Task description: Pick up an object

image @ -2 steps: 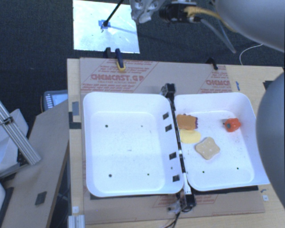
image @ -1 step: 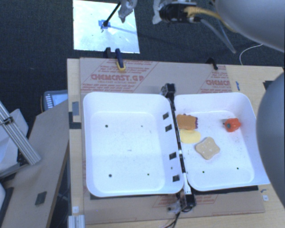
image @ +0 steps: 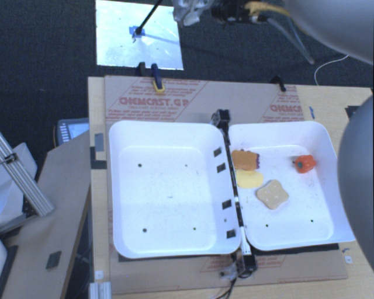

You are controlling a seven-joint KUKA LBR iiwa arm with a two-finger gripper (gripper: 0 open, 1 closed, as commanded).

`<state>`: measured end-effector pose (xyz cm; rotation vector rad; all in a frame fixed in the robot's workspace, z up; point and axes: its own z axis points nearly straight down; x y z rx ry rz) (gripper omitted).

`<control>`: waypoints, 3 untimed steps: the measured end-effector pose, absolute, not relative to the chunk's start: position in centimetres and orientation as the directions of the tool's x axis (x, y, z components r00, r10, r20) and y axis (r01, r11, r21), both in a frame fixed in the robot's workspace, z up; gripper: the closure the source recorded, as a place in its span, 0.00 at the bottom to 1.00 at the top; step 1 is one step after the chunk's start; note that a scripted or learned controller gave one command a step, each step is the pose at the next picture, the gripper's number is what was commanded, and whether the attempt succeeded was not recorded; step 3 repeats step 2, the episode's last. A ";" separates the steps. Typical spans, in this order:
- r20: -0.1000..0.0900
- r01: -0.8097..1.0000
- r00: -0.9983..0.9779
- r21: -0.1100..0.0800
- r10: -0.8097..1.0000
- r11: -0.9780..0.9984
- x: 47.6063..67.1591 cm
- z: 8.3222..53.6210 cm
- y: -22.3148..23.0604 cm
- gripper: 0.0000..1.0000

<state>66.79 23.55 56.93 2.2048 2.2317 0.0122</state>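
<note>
1. We look down at a slant on a bench [image: 327, 99] bearing two white bins side by side.
2. The arm [image: 327, 23] crosses the top right corner of the view, a grey curved body with a yellow cable beside it.
3. The claw [image: 190, 10] sits at the very top edge, above the bench and well beyond both bins. We cannot tell whether it is open or closed, as the frame cuts it off, and we see nothing in it.
4. Just below and left of the claw lies a shiny metal sheet [image: 139, 34] on the dark floor.
5. The left bin [image: 160, 187] lies well below the claw, toward the near side.
6. The right bin [image: 315, 225] lies below and to the right of the claw and holds four small things, all well apart from the claw.
7. An orange block [image: 245, 159] rests by the bin's left wall, the nearest of the four to the claw.
8. A flat yellow piece [image: 250, 179] lies touching or just beside the block, on its near side.
9. A tan toast-shaped piece [image: 272, 194] lies just beyond the yellow one, farther from the claw.
10. A small red-orange thing [image: 303, 163] sits toward the bin's right side, apart from the other three.
</note>
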 end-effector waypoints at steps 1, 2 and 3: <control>-0.006 1.000 0.006 -0.018 1.000 -0.006 61.4 39.0 15.1 1.00; 0.005 1.000 -0.006 0.015 1.000 0.006 60.6 52.2 17.2 1.00; 0.005 1.000 -0.006 0.015 1.000 0.006 60.6 52.2 17.2 1.00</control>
